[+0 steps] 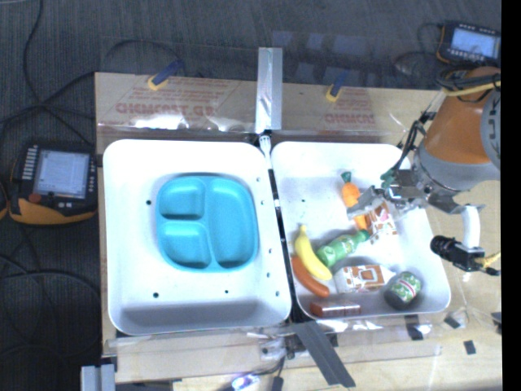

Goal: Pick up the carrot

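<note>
Carrot low under the gripper, right bin.
Your bench [456, 332] holds two bins; the carrot [350, 192] lies at twelve o'clock among the food, gripper [383, 195] just beside it, grip hidden from you. Dark carpet [244, 15] beyond.

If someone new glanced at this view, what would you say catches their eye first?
Probably the bright blue divided tray, alone in the left bin. Next, the colourful clutter in the right bin: a yellow banana, a green bottle and the small carrot near the top. The arm's orange band stands out at the right, with the gripper beside the carrot.
</note>
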You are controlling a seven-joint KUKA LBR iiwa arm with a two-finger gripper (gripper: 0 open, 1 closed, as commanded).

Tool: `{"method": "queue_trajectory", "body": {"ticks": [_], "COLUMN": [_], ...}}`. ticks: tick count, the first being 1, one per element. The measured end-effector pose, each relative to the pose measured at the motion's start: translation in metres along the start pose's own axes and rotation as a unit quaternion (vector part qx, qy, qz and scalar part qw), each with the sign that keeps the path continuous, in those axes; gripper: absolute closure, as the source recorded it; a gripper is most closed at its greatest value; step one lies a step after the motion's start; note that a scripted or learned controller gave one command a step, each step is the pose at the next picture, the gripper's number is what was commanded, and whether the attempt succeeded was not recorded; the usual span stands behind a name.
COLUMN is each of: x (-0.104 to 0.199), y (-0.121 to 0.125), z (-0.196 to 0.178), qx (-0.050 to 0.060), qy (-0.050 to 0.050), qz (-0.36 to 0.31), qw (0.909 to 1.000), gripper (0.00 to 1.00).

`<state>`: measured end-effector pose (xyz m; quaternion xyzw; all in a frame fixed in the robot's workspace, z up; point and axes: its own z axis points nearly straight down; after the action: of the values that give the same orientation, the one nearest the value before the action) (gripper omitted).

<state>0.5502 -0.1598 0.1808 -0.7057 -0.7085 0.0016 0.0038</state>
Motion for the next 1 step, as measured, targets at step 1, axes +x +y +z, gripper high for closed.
{"method": "queue_trajectory", "body": {"ticks": [1], "x": [-0.0144], "y": [0.0409], "z": [0.0709], "qx": [-0.002], "qy": [0.000], "qz": [-0.160], "qw": [0.9872], "gripper": [0.00]}}
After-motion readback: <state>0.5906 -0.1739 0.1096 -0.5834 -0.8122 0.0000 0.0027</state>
